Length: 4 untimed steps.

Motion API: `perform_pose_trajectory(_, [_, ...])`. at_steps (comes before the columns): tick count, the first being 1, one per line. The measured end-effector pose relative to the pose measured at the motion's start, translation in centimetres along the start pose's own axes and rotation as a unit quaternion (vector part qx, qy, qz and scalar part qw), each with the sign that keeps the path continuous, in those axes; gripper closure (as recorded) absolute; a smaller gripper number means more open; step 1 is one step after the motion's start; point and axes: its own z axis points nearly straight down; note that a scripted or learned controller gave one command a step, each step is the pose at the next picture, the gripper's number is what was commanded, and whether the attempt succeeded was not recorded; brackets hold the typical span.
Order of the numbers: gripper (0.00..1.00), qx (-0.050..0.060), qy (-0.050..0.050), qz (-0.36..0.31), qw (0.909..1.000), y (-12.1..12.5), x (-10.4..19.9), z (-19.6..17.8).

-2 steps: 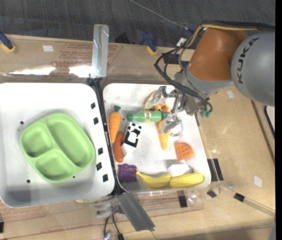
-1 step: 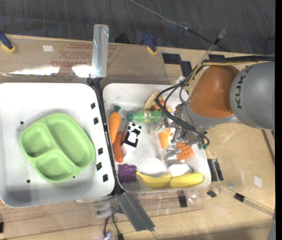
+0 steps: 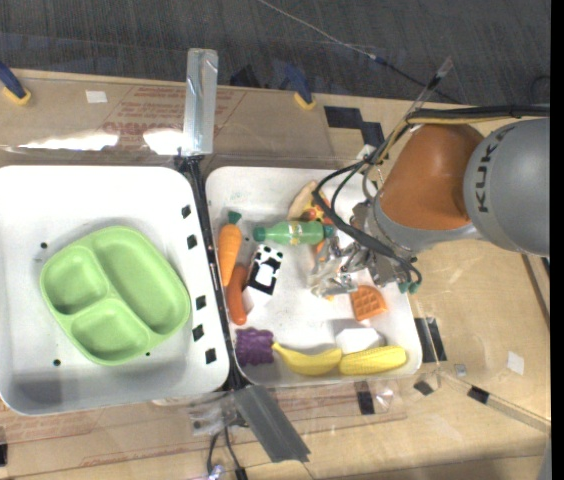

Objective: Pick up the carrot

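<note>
Carrot [image 3: 230, 260] lies in the right bin [image 3: 292, 313], hard against its left wall at abt 9 o'clock from bin centre, long axis running 12-to-6, green-stem end up. Nothing sits on top of it. Just to its 3 o'clock: a small black-and-white box [image 3: 265, 270], tilted, near but not clearly touching. At 1 o'clock from the carrot, a green bottle [image 3: 294, 233] lies on its side. At 6 o'clock, a purple grape bunch [image 3: 255, 345], then a banana [image 3: 305, 359] and a corn cob [image 3: 373, 360] along the bin's lower wall, w/ a white block [image 3: 357, 337] just above the corn.

Gripper [image 3: 334, 276] is low in the same bin, right of centre, well apart from the carrot w/ the box between them. Jaw state: can't tell, cables and glare clutter it. An orange waffle-like piece [image 3: 367, 302] sits at its 4 o'clock. Arm's orange band [image 3: 430, 178] hangs over the bin's upper right.

Left bin [image 3: 22, 298] holds a green divided plate [image 3: 114, 293].
</note>
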Motion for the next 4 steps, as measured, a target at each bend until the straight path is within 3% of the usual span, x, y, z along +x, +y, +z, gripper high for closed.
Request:
perform_pose_trajectory(1, [1.00, 0.002, -0.002, -0.122, 0.9925, -1.4, -4.3, -16.2])
perform_pose_trajectory(2, [1.00, 0.000, 0.000, -0.262, 0.9650, -1.3, -4.2, -20.3])
perform_pose_trajectory(3, [1.00, 0.000, 0.000, -0.389, 0.9211, -0.9, -0.6, -23.7])
perform_pose_trajectory(4, [1.00, -0.002, 0.002, -0.537, 0.8434, -0.4, 3.0, -25.3])
